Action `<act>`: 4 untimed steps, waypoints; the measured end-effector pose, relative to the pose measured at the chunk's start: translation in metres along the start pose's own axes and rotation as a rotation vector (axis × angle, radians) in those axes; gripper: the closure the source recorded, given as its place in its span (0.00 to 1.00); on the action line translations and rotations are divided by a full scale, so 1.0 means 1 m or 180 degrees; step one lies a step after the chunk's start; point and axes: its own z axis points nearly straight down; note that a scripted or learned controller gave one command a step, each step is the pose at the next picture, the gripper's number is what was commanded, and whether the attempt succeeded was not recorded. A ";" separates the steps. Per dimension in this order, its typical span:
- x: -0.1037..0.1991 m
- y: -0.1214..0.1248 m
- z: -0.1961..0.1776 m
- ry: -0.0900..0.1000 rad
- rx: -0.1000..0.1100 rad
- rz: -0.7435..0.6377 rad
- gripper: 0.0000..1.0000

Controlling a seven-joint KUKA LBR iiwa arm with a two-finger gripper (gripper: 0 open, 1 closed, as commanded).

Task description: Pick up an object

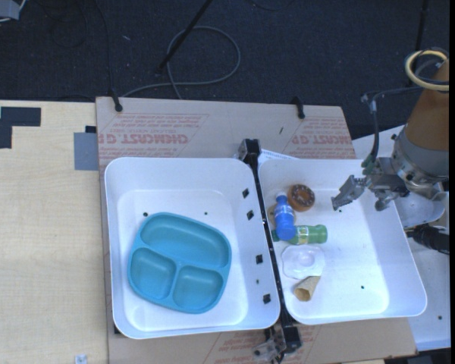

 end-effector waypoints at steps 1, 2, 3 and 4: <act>0.000 0.002 -0.005 -0.0005 -0.0030 -0.0004 0.00; 0.004 -0.008 0.050 0.0002 -0.0006 -0.0003 0.00; 0.011 -0.005 0.098 0.0004 -0.0008 0.0001 0.00; 0.011 0.002 0.129 -0.0010 -0.0089 -0.0004 0.00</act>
